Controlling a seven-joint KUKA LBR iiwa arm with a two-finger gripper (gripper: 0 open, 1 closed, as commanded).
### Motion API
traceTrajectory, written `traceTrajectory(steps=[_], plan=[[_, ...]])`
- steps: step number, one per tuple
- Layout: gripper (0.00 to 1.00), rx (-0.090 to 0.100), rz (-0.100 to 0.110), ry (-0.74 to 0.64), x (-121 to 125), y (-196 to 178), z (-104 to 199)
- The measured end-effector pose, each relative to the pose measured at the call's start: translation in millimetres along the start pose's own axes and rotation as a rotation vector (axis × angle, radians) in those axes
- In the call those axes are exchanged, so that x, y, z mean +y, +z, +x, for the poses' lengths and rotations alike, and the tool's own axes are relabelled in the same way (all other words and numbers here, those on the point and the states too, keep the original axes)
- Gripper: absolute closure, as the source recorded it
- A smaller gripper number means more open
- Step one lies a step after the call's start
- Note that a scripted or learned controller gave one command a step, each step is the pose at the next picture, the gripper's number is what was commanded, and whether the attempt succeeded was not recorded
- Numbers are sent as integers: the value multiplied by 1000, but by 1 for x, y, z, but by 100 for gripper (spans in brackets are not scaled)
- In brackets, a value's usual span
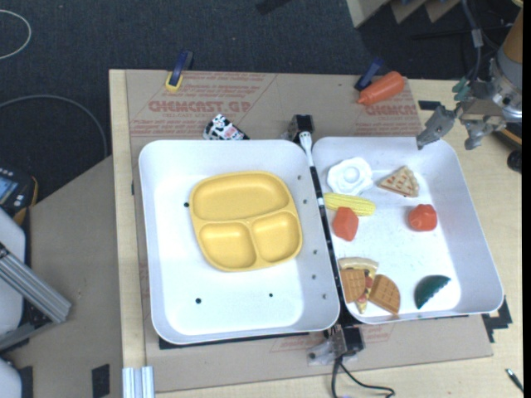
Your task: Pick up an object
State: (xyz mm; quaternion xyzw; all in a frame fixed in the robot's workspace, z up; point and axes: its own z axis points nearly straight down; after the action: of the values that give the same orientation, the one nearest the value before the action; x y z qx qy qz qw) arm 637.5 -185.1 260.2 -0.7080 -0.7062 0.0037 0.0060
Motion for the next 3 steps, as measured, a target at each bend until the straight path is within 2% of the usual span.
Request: traceTrajectory(steps=[1, 2, 3], plan=[[0, -3, -13, -3, 2, -8, 0], [0, -2, -8, -5, 9, 37, 2], [0, -1, -6, -4, 7, 100, 9]])
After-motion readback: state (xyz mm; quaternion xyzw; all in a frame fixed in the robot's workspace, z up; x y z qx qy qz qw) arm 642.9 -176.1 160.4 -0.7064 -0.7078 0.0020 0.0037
